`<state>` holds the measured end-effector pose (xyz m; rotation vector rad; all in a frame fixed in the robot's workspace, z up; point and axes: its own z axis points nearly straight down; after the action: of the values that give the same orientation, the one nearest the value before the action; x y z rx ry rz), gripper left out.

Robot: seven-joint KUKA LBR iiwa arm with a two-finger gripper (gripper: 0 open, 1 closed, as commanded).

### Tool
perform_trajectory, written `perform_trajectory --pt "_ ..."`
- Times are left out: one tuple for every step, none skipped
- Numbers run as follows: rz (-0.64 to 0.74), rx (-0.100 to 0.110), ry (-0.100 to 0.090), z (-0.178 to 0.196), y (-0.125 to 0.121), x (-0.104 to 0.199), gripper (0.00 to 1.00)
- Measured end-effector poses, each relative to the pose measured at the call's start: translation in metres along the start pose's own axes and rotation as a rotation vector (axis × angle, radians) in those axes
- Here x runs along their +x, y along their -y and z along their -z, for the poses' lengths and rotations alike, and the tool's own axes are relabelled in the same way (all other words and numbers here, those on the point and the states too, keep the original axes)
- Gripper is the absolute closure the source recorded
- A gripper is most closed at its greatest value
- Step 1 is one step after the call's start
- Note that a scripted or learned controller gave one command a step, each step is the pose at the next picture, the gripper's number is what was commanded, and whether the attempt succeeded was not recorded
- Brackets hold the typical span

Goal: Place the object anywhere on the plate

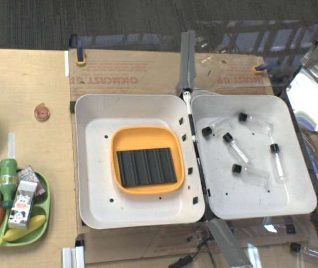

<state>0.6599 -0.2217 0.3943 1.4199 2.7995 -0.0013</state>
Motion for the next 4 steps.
perform_trajectory --pt "0.000 0.000 0.000 0.000 0.000 0.000 0.00" --pt "0.304 -0.002 0.001 0.048 0.000 0.000 0.00" --pt "0.514 -0.001 -0.001 0.048 0.018 0.013 0.00" --pt "0.917 -0.003 0.001 0.044 0.007 0.005 0.00"
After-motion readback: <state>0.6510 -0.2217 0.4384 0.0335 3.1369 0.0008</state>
